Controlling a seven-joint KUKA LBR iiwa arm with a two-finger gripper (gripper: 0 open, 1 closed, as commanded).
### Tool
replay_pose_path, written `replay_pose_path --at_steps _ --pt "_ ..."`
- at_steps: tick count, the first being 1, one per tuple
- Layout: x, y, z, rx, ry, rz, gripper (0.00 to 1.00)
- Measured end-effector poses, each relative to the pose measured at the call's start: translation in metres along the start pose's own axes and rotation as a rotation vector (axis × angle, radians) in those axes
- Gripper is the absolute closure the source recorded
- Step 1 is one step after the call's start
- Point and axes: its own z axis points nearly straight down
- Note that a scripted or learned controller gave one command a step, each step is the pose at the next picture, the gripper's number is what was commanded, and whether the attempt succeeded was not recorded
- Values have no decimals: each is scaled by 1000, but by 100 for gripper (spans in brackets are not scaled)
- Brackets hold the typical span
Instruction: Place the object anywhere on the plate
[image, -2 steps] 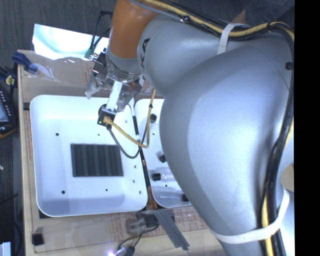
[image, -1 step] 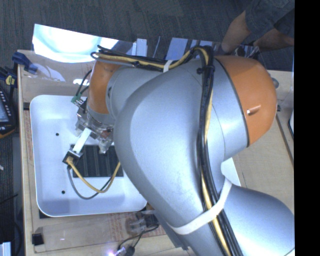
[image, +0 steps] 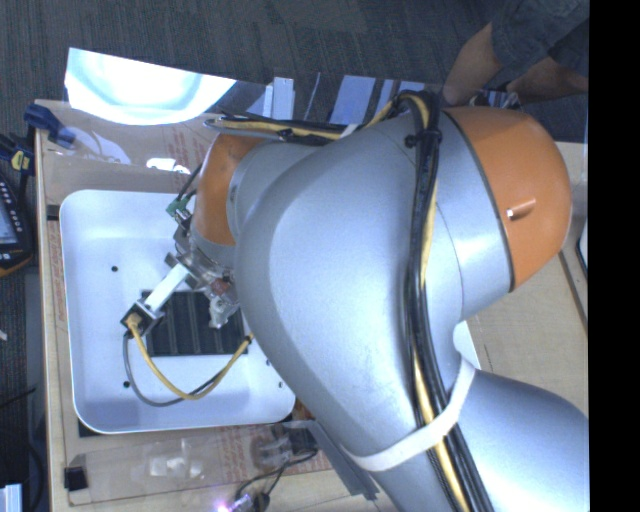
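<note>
Because my own grey arm (image: 400, 300) covers so much of the bench, I can read only part of what matters here. My gripper (image: 217, 305) hangs low inside the shallow white plastic bin (image: 85, 230), over its middle. Whether it is clenched, released or grasping anything I cannot tell, since the wrist hides its working end.

Just beside it, flat on the bin floor, lies a dark ribbed rectangular slab (image: 185, 328). I take this to be the task's thing, though it could as well be the plate it belongs on; I cannot settle which. A thin yellow-and-black cable (image: 190, 385) loops from my wrist around the slab's near edge and rests on the bin floor.

If the slab is the object, I judge it stiff, fairly light and low-lying. The ribs should give some purchase, but so flat a piece offers little height to pinch from above. I would take it across its short width, near an edge and clear of the cable. It may slide on the smooth white floor before the grip bites.
</note>
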Motion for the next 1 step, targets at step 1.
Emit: replay_pose_path --at_steps 1 --pt "-2 1 2 -1 -5 2 0"
